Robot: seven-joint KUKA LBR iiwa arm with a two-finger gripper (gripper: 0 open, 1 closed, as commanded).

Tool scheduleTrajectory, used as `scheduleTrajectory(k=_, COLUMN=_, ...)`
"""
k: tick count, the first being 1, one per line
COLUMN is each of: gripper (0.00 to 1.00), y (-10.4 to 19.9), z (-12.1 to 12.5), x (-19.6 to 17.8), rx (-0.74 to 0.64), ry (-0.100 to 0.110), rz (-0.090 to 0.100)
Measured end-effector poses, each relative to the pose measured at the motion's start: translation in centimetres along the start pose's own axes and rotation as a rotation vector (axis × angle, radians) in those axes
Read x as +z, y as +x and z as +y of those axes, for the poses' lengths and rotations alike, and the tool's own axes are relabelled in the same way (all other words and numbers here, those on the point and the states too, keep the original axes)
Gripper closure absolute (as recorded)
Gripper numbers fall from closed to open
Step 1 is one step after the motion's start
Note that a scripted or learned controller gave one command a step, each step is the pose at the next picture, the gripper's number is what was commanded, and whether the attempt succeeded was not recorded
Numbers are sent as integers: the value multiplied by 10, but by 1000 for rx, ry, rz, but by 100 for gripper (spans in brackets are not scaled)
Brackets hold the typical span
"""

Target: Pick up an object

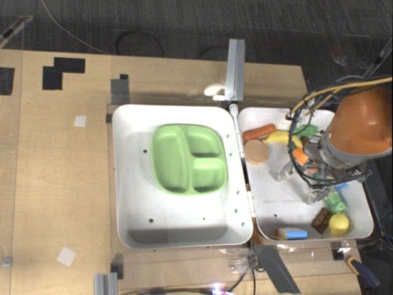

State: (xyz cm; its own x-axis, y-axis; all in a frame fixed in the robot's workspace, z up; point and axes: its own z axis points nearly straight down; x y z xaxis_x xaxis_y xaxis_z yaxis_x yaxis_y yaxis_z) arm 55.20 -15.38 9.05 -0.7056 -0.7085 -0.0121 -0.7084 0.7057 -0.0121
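Camera view: arm [362, 125] hides gripper over right bin [270, 217]; its grip state unclear

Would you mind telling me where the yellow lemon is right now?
The lemon sits in the near right corner of the right bin, touching a small brown block, with a green piece just behind it.

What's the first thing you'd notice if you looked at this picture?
Probably the big green divided plate, lying alone in the left white bin. Next comes the robot arm's orange band, hanging over the right bin, where small toy foods are scattered: a sausage and banana near the top, a yellow lemon in the bottom corner.
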Motion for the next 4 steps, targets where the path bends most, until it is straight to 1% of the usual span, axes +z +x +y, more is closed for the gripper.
scheduleTrajectory(k=1, gripper=0, y=1, z=19, x=-1, rx=-70, ry=6, rz=-1)
scheduleTrajectory(k=2, gripper=0, y=-59, z=-96, x=3, rx=-479, ry=-5, rz=1)
scheduleTrajectory(k=3, gripper=0, y=-44, z=-67, x=3, rx=-518, ry=-6, rz=1)
scheduleTrajectory(k=4, gripper=0, y=-27, z=-61, x=2, rx=-821, ry=-5, rz=1)
